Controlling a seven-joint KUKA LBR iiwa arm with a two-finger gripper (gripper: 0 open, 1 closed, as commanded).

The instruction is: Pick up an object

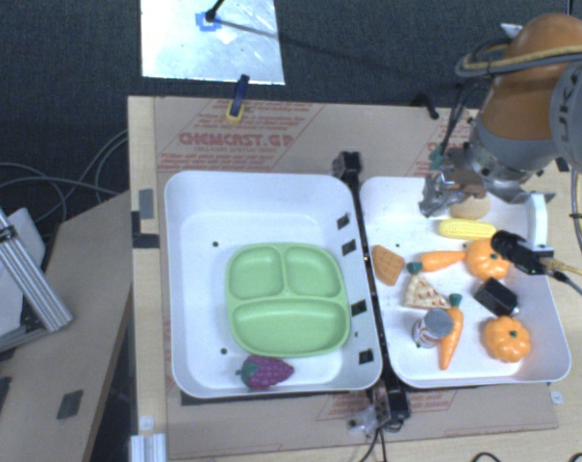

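Observation:
My gripper [442,200] hangs over the far part of the right bin [398,200], pointing down. Just right of it lies a beige rounded piece [471,206], partly covered by the wrist. A yellow corn cob [467,228] lies right below. Further forward are an orange carrot [440,260], a small pumpkin [485,258], a tan cracker [388,265], a pizza slice [425,294], a black block [497,296], a second carrot [451,335], a small can [428,328] and another pumpkin [505,339].
The left bin [204,219] holds a green divided plate [289,298] and purple grapes [265,372] at its front edge. A black divider [360,258] runs between the bins. The grey arm with its orange band [536,75] comes in from the upper right.

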